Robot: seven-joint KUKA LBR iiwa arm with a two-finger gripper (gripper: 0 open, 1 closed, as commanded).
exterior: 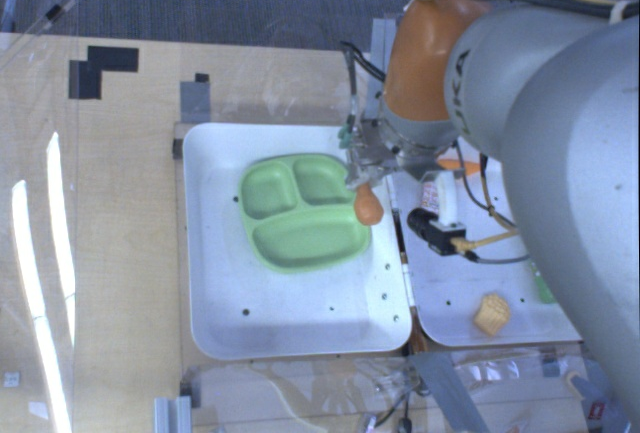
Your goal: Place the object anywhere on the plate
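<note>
Grey arm with orange band reaches in from the right; its claw (365, 183) sits over the right edge of the light green three-compartment plastic plate (300, 211). A small orange egg-shaped object (368, 208) hangs directly at the claw's tip, over the plate's right rim beside the large lower compartment. Cannot tell how far the claw is open, nor whether it truly grips the object; that part is hidden by the wrist. The plate lies in the left white bin (290, 321) on the pale wooden table (100, 271). The right white bin (450, 326) holds a tan ridged block (490, 314), well apart from the plate.
</note>
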